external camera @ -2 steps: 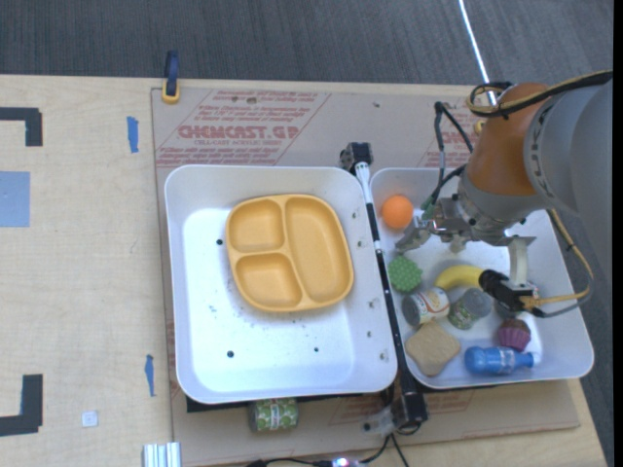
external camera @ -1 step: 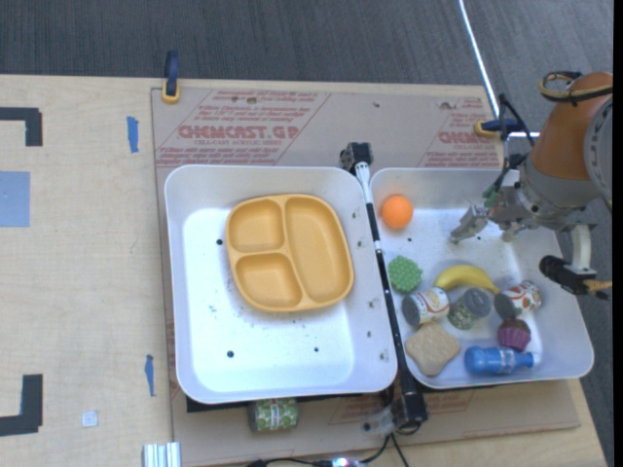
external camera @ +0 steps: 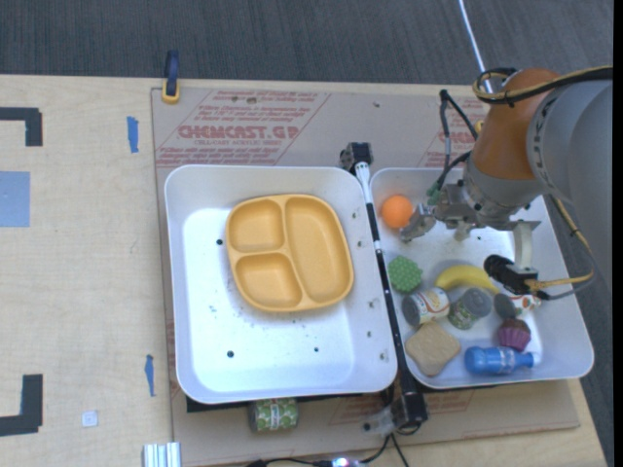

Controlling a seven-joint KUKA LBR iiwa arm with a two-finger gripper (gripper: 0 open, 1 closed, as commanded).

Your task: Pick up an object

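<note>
Several small objects crowd your right white bin (external camera: 576,353), so the gripper (external camera: 454,214) hovers beside the orange ball (external camera: 396,211) (its grip state is unreadable), grasping nothing visibly.

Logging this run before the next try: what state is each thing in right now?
Divided yellow plate: flat in the left bin, nothing on it.
Orange ball: resting, untouched.
Banana: lying in the right bin.
Blue bottle: on its side.
End effector: above the right bin, holding nothing visible.
</note>
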